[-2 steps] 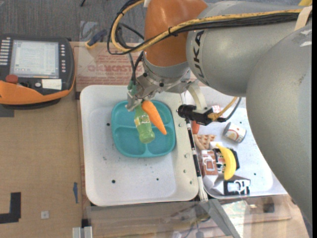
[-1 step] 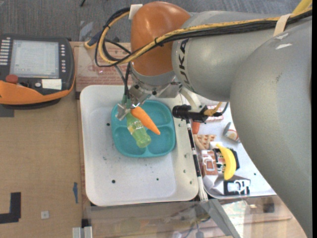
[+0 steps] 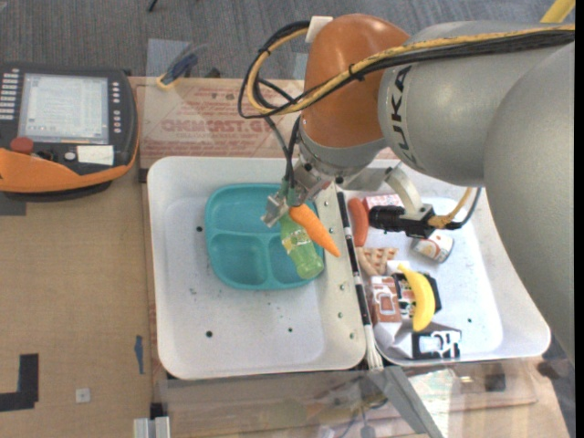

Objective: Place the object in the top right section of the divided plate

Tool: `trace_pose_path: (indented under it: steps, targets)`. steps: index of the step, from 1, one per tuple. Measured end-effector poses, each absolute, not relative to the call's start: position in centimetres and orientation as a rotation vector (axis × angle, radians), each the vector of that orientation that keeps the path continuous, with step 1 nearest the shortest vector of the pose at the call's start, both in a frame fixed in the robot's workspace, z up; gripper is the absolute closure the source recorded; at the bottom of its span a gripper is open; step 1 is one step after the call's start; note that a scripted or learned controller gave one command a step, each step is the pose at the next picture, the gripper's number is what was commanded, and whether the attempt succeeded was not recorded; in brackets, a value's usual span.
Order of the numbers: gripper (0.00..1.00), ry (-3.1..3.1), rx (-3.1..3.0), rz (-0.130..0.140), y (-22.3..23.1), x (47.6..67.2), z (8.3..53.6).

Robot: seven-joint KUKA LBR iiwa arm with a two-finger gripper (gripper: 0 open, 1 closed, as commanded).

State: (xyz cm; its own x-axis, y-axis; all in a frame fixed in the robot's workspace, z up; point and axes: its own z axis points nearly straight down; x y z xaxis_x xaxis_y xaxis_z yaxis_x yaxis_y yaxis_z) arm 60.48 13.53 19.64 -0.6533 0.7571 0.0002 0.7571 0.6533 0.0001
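A teal divided plate [image 3: 239, 245] lies in the left white bin [image 3: 182, 336]. My gripper [image 3: 285, 204] hangs over the plate's upper right part, shut on the top end of an orange carrot [image 3: 316, 230]. The carrot slants down and to the right, out over the plate's right rim. Just below it a light green bottle-like object [image 3: 304, 254] lies in the plate's right side. The arm's orange band and grey body hide the bench behind the gripper.
The right bin [image 3: 511, 336] holds a banana [image 3: 421, 297], a red item [image 3: 359, 222], a small white can [image 3: 437, 246], printed packets [image 3: 382, 292] and a black-and-white box [image 3: 439, 343]. A teach pendant [image 3: 64, 126] rests at the far left.
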Motion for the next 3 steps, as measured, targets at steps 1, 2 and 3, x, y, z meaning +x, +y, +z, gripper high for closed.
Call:
trace_pose_path:
  steps: [1, 2, 3]
  targets:
    - [1.0, -2.918, -1.162, -0.001, 18.9, 55.8, 22.1]
    - [1.0, -2.928, -1.135, -0.001, 15.9, 52.6, 24.8]
    - [1.0, -2.9, -1.204, 0.0, 15.3, 47.9, 23.3]
